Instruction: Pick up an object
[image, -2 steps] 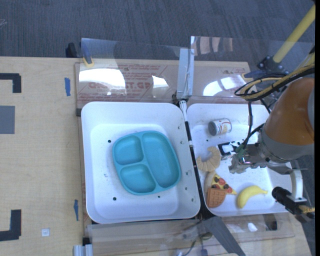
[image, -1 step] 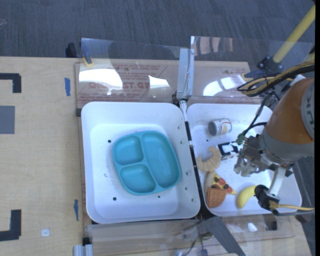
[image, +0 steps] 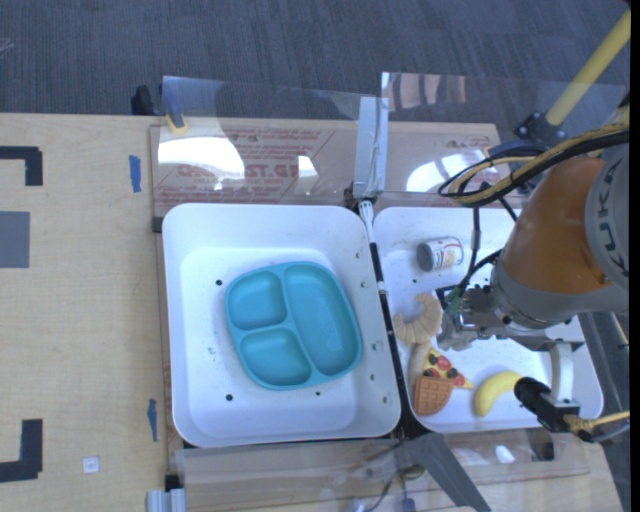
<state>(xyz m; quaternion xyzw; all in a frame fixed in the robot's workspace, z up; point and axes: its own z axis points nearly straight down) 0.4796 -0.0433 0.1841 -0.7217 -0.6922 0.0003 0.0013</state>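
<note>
Over the right bin (image: 580, 395), as the camera view shows it, the gripper (image: 452, 325) sits low at the end of the grey and orange arm (image: 560, 250). Whether it is spread or closed cannot be told; the wrist body and cabling cover it.

Objects in reach: a tan pastry-like item (image: 420, 322) just to the gripper's left, possibly touching it; a pizza slice toy (image: 436, 380) below and slightly left; a yellow banana (image: 494, 390) below and to the right; a small can (image: 438, 254) above.

Judged step: descent or closing on a target, most likely the tan item. Nothing is seen held. The next move calls for a firm close and a straight lift.

Far to the left, the left bin (image: 190, 300) holds a teal divided plate (image: 292, 323). The arm hides much of the right bin's floor.
</note>
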